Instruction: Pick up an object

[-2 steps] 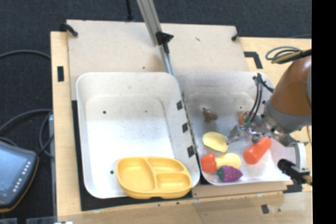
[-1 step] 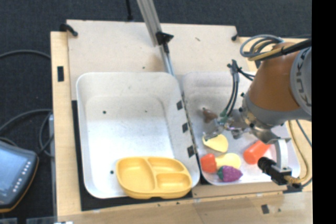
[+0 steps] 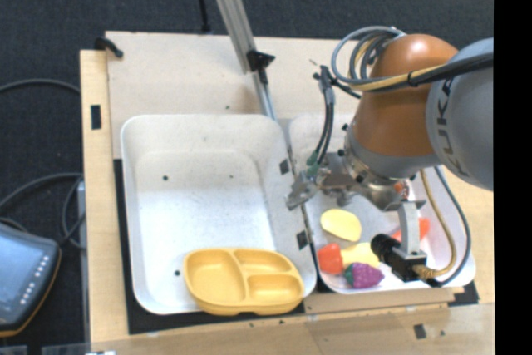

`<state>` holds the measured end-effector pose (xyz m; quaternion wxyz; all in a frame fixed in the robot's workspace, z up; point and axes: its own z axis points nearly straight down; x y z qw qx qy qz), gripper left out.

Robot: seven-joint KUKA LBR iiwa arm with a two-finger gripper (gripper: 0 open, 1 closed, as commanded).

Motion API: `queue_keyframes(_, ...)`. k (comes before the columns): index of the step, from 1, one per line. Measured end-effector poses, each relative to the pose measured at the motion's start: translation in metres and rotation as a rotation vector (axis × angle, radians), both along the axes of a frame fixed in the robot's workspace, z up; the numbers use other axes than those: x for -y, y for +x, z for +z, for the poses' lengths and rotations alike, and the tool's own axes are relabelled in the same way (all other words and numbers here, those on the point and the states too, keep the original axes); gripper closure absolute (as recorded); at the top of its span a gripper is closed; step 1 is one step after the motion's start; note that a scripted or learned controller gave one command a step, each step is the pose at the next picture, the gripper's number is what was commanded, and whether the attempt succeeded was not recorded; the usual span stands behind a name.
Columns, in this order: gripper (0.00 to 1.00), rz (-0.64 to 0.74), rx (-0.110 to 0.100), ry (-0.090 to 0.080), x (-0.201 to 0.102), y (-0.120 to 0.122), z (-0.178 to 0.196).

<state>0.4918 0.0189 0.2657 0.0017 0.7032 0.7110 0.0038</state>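
Observation:
My gripper hangs under the orange wrist, low over the left part of the right bin. Just in front of it lies a pale yellow oval piece. Nearer the bin's front edge sit a red toy, a purple bunch of grapes and a flat pale yellow piece. A small orange thing peeks out at the right, partly hidden by the arm. Nothing can be seen held in the gripper.
A yellow divided plate lies at the front of the left bin. A slanted aluminium bar rises behind the bins. The arm's bulk covers the back of the right bin.

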Motion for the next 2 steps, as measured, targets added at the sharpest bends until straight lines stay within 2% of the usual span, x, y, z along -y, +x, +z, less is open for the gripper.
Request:
queue_keyframes(1,0.00,-0.009,0.002,-0.004,0.028,0.000,0.073)
queue_keyframes(2,0.00,-0.006,-0.014,-0.003,-0.026,0.037,-0.026)
